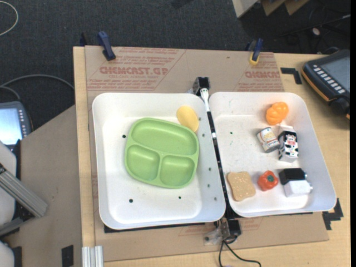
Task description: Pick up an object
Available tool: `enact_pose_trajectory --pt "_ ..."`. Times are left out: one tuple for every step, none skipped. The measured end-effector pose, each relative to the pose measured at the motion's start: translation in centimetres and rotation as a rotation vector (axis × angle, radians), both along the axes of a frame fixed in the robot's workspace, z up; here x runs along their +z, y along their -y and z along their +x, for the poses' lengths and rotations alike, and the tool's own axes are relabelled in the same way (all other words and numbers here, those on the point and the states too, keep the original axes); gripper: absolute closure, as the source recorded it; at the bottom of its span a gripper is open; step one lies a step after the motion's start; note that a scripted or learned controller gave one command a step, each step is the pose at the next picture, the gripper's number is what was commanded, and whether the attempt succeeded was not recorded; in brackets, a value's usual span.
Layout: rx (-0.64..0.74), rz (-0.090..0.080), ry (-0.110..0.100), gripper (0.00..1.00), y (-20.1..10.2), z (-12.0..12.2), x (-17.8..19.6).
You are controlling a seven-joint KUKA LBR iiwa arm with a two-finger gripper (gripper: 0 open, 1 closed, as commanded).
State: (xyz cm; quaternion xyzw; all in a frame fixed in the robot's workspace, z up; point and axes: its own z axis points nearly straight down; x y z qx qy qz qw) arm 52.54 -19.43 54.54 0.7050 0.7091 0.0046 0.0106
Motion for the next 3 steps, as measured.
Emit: enact_pose_trajectory --pt "-0.002 0.014 -0.035 0.0 -4.8 -2.0 -13.6" --pt "-0.014 -0.002 -0.005 0.0 3.5 -3.8 -0.2" --pt "-0.006 0.003 -0.014 1.0 3.0 -3.6 0.2"
